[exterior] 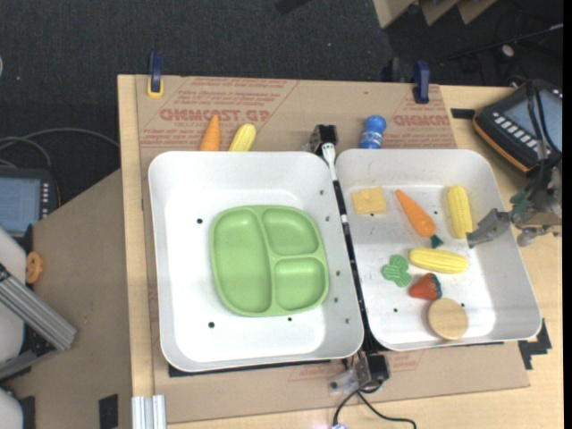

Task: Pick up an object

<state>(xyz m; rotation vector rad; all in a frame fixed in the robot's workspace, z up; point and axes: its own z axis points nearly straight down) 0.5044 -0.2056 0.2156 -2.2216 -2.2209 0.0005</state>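
The right bin (500,307) holds several toy foods. A yellow square cracker (369,202) lies at its far left, with an orange carrot (414,213) beside it. One corn cob (458,210) lies lengthwise near the right wall and a second corn cob (438,260) lies crosswise in the middle. Below them are a green leafy piece (394,271), a red strawberry (425,286) and a round tan cookie (447,319). My gripper (505,223) hangs at the bin's right wall, just right of the upright corn cob, with nothing seen in it.
The left bin (179,195) holds a green divided plate (268,259). Behind the bins on the board lie a small carrot (210,134), a yellow piece (242,138), a black clip (323,137) and a blue bottle (373,132). A dark handheld device (523,130) sits at the far right.
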